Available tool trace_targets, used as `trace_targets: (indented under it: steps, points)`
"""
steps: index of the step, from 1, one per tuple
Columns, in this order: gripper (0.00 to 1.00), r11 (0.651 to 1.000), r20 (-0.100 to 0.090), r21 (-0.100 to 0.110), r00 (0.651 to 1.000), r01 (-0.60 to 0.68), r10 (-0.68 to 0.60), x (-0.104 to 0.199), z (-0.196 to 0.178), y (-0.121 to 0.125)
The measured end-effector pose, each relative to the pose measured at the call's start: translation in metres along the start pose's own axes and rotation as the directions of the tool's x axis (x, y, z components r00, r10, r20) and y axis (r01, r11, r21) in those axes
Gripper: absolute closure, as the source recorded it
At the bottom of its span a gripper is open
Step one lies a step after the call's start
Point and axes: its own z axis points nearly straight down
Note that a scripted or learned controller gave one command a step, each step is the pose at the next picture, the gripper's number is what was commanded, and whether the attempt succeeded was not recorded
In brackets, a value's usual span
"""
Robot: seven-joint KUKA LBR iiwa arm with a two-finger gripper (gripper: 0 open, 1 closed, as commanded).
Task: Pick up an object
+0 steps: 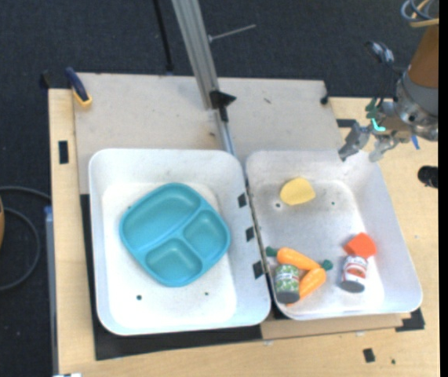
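The hand (363,142) was seen open and empty above the right bin's (392,210) far corner; a descent onto the yellow object (297,192) was judged next.

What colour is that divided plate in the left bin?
Turquoise blue; the divided plate shows plainly in the camera view.

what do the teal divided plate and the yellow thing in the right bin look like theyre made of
Teal divided plate: looks like moulded plastic, smooth with a slight sheen; the even colour and rounded compartment ridges suggest it. Yellow thing: probably plastic or rubber toy food, matte, with a soft lumpy outline; too small to tell which. It lies alone on the right bin floor, apart from the gripper.
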Motion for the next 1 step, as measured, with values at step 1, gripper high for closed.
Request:
trace_targets:
  steps: [1]
  points:
    - [0.00,1.000,0.001,-0.004,1.000,0.001,-0.001,0.0000,-0.0024,0.0010]
